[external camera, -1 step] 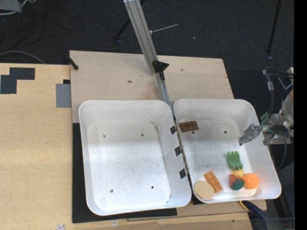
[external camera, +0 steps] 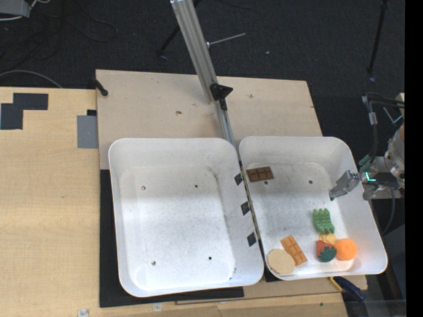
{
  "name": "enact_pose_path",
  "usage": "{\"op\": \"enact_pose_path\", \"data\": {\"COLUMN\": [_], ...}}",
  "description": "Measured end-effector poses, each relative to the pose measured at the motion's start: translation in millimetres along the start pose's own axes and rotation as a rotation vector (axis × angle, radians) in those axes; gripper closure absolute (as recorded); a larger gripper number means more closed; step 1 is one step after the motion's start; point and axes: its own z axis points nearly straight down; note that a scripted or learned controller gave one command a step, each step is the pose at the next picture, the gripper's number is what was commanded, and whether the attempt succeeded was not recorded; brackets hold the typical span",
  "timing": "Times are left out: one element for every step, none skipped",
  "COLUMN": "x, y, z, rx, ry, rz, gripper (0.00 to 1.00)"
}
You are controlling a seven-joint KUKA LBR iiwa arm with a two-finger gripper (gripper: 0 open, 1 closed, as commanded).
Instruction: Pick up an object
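Currently pre-grasp. Left bin bare; right bin holds brown bar, beige disc, orange wafer, green piece, orange ball. My gripper sits at its right rim; jaw state unreadable. Next: choose target, descend.

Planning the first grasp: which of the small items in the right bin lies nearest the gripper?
The green ridged piece; it lies closest to the gripper, above the orange ball and the tan wafer. The brown bar sits farther left.
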Motion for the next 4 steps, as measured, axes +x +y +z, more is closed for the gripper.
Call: {"op": "enact_pose_path", "data": {"x": [0,-5,-4,-5], "y": [-3,-1,-1,-1], "z": [64,126,153,142], "rx": [0.006,0.006,-0.001,-0.001], "ry": [0.002,0.002,-0.001,0.001], "rz": [-0.001,-0.001,0.0,0.006], "gripper": [0.0,0.0,0.0,1.0]}}
